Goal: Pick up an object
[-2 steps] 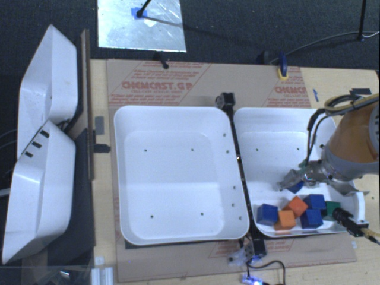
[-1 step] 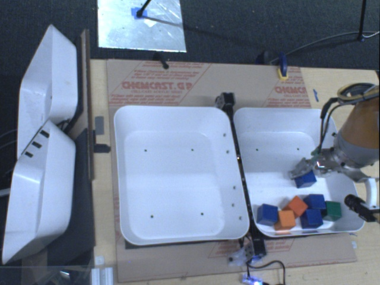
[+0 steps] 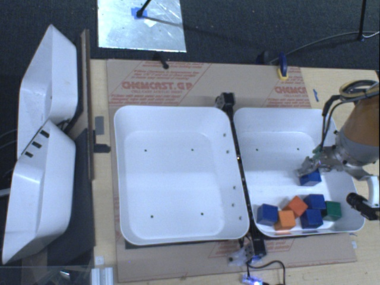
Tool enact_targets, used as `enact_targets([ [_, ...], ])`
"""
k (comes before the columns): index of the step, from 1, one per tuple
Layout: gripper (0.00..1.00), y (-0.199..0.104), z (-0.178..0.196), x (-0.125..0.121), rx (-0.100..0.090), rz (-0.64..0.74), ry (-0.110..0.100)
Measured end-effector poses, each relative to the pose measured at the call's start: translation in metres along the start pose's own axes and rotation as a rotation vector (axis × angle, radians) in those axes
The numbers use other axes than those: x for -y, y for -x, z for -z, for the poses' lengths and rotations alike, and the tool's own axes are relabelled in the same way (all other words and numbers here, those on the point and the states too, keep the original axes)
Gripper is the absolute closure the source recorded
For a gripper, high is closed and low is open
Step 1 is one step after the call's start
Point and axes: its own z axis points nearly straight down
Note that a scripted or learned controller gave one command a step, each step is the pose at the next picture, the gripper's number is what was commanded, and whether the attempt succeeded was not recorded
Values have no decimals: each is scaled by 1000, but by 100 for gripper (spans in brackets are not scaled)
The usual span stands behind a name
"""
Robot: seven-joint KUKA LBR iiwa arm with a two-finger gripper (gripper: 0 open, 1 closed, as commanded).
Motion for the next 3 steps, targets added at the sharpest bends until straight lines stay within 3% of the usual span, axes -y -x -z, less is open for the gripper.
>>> enact_targets([
  [1,100,-68,-8,31,1,3,3],
  [2,100,-126,50,-18,-1,6,3],
  [3,100,-208,91,-35,-3,8,2],
])
